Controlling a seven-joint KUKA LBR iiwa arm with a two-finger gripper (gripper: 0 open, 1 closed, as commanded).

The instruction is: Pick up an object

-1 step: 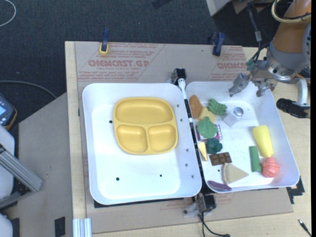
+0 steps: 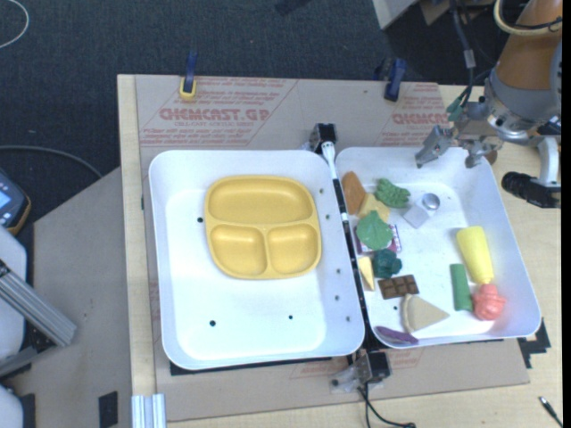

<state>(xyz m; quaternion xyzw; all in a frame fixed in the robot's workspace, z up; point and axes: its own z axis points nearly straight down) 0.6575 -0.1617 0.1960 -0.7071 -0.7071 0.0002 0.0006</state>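
End effector (image 2: pixel 455 152) hangs at upper right, fingers seemingly spread, holding nothing.

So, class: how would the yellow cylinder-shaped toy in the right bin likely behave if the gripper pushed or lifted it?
The yellow cylinder-shaped toy looks rounded along its length, so a sideways push would probably roll it. It appears to be smooth plastic, so likely stiff, light and a bit slippery. The green stick and pink round toy lie close, so it may bump them.

Red print runs across the brown cardboard sheet (image 2: pixel 268 105) lying on the desk beyond the bins. Its largest line reads "CHEMCAST GP", once behind the left bin and again, partly cut off, behind the right bin. The smaller red lines around it are too fine to read.
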